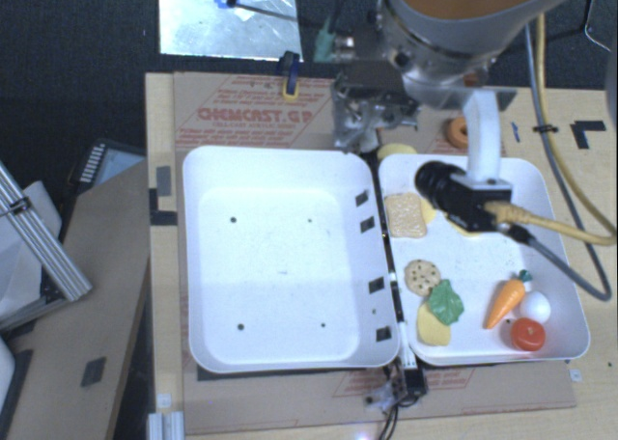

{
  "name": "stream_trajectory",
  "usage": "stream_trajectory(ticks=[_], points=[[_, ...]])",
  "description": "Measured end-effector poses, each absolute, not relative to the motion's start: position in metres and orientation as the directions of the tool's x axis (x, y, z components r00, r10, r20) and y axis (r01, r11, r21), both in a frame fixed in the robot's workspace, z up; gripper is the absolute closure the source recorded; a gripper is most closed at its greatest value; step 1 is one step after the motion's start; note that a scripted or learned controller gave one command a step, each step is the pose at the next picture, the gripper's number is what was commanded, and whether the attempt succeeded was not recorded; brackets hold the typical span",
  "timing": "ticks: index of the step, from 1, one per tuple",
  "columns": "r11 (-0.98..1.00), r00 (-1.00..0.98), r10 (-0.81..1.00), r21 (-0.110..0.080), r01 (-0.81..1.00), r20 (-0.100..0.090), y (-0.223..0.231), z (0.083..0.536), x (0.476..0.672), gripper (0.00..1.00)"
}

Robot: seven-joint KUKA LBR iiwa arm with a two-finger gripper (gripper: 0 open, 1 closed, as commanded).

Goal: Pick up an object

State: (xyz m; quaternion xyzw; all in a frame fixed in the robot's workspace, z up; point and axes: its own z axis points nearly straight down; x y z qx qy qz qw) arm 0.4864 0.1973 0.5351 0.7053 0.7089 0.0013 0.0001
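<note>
tool (365,131): at far edge of the bins, above the gap between them, hanging from the grey arm (454,4); grip state can't tell, and nothing seen in it
tomato (527,334): red, near-right corner of right bin (570,322), touching the egg
egg (536,307): white, just behind tomato, beside carrot top
carrot (504,301): orange with green top, tilted, just left of the egg
yellow piece (434,330): near edge of right bin, partly under the green leaf
green leaf (445,301): lies on the yellow piece, just in front of the cookie
cookie (421,276): round, with dark chips, near the divider side of right bin
cracker (406,215): tan square, behind cookie, left part of right bin
black cylinder (459,193): arm-mounted unit with yellow cable, over middle of right bin, covers part of a yellow item under it
left bin (280,255): white, a few dark specks on floor
yellow round item (396,151): at far rim of right bin, just right of tool
donut (456,132): brown ring on the table (241,115), behind right bin
blue-yellow clamp (290,76): far edge of table, left of tool
</note>
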Motion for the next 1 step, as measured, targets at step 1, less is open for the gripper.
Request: stream_trajectory(ticks=[1], points=[[0.005,-0.005,1.0,0.002,1.0,0.002,0.2078,0.5351,0.4865,1.0]])
